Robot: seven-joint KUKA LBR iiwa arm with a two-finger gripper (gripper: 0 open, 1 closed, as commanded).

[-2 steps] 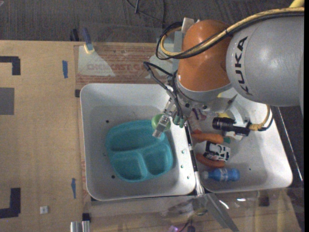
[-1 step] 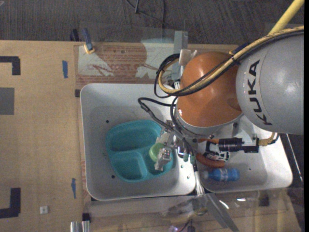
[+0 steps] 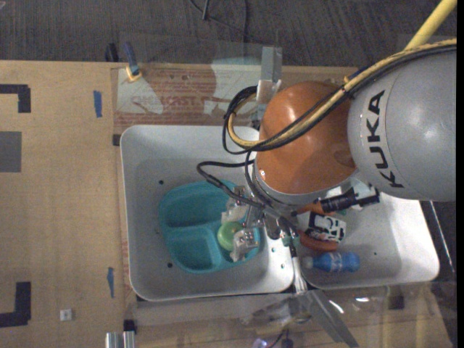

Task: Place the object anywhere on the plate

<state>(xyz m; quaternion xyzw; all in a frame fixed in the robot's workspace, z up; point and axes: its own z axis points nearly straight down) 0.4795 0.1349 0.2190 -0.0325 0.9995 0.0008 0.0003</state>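
Over the teal plate (image 3: pixel 190 227) in the left bin (image 3: pixel 138 194), our end effector (image 3: pixel 243 234) grasps a green object (image 3: pixel 230 235); a bottle (image 3: pixel 335 262) lies in the right bin (image 3: pixel 413 252).

Arm: you see the grey KUKA arm (image 3: pixel 406 122) reaching in from the right, its orange band (image 3: pixel 304 140) above the left bin (image 3: pixel 145 194).
Gripper: your gripper (image 3: pixel 243 234) hangs over the right edge of the teal divided plate (image 3: pixel 188 227).
Object: a light green round item (image 3: pixel 230 235) sits at the gripper's tip, over the plate's rim.
Right bin (image 3: pixel 413 252): you find a blue bottle (image 3: pixel 337 262), an orange item (image 3: pixel 317 243) and a black-and-white piece (image 3: pixel 328 227) close together.
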